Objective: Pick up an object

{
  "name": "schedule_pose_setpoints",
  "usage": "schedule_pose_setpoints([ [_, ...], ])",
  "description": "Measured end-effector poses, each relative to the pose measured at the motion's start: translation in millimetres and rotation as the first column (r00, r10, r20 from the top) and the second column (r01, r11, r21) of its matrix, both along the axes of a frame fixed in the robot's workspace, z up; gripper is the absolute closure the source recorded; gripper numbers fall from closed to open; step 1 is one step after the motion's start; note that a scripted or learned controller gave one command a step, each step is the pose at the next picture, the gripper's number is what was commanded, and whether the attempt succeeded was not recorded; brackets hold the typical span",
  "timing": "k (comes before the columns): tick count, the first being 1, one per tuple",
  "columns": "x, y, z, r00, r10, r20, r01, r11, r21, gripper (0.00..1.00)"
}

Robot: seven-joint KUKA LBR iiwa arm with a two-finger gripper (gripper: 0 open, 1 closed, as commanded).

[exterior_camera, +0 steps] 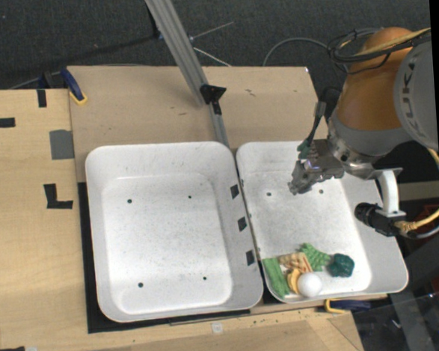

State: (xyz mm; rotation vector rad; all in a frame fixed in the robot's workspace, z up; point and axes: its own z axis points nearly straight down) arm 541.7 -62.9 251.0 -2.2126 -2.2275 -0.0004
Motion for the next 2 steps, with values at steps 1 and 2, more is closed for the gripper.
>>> schedule_pose_setpoints([
  [1,5.4,46.0,-14.9,1.0,-0.001,-0.003,0.001,1.0,-0.001,1.0],
  [2,17.2,93.8,-16.5,1.0,0.0,0.0,0.0,1.0,-0.001,1.0],
])
